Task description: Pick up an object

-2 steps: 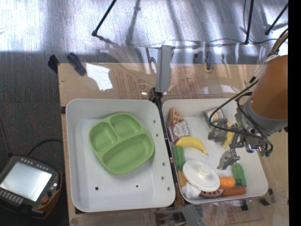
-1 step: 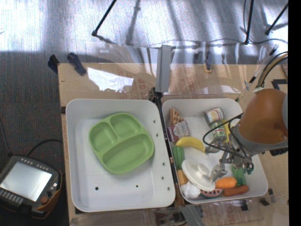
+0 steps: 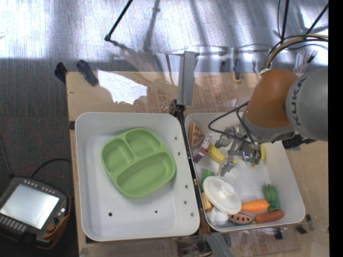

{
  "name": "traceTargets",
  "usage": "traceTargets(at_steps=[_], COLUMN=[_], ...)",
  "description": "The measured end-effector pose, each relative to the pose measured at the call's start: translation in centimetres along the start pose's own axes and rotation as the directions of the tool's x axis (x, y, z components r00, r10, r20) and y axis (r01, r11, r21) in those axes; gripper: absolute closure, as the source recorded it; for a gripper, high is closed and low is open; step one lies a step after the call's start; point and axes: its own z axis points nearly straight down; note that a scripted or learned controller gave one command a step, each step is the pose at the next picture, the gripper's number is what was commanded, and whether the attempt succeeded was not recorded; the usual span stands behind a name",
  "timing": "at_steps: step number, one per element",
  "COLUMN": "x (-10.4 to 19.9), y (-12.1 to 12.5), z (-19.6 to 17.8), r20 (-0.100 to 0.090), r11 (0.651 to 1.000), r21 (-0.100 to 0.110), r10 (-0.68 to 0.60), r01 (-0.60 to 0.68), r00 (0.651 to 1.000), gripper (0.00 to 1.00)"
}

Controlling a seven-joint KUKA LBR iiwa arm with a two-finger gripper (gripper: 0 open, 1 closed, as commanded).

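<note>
My gripper hangs over the middle of the right bin, below the orange wrist band. Its fingers look spread, one fingertip pointing down-left, and nothing shows between them. A yellow banana lies just left of it, and another yellow piece sits just to its right. In front of it rests a white round lid. Toy food lines the bin's front: a carrot, a sausage, a watermelon slice and a green vegetable.
The left bin holds a green divided plate. A waffle-like wedge and a purple item lie by the right bin's left wall. A tablet controller sits on the floor at the lower left.
</note>
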Motion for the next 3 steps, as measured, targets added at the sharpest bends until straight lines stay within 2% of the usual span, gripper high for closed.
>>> traceTargets(at_steps=[1, 2, 3], x=[-3.5, -3.6, 4.9], y=[-3.3, -2.9, -7.5], z=[0.0, -1.2, -0.1], r20=[0.0, 0.006, -0.002], r11=[1.0, 0.999, 0.995], r21=[0.002, 0.001, 0.002], r10=[-0.031, -0.036, -0.104], r01=[0.031, 0.036, 0.104], r00=[1.0, 0.999, 0.995], gripper=[0.0, 1.0, 1.0])
